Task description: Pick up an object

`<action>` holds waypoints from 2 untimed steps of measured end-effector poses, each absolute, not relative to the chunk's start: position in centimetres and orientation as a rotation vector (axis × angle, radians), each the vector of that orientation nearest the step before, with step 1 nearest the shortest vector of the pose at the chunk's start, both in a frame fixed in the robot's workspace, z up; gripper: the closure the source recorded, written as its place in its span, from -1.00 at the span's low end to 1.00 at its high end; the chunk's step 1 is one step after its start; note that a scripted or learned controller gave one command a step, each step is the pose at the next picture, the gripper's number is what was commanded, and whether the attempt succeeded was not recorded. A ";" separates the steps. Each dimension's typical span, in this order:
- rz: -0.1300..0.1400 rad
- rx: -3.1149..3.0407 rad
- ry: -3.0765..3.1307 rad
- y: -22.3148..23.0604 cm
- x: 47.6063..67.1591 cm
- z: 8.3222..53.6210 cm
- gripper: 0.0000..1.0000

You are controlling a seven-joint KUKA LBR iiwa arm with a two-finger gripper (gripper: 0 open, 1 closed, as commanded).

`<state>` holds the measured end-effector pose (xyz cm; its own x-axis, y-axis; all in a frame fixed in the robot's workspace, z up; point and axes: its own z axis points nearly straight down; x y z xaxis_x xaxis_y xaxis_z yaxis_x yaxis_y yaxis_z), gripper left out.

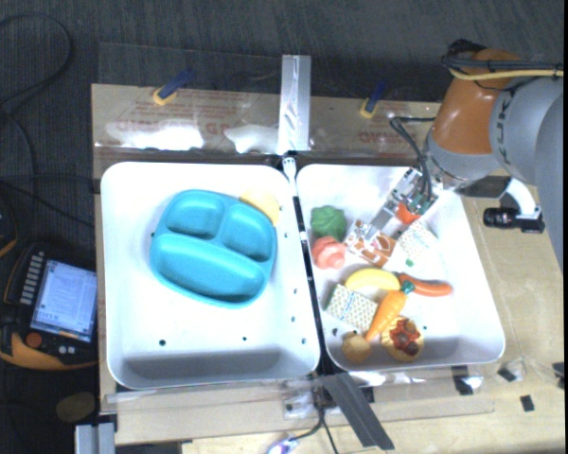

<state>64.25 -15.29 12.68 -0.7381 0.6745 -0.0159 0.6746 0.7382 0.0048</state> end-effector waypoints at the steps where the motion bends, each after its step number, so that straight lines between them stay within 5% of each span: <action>1: 0.008 1.392 2.768 -11.3 64.6 11.1 -1.00; 2: 0.006 1.880 2.497 -10.2 58.6 8.9 -1.00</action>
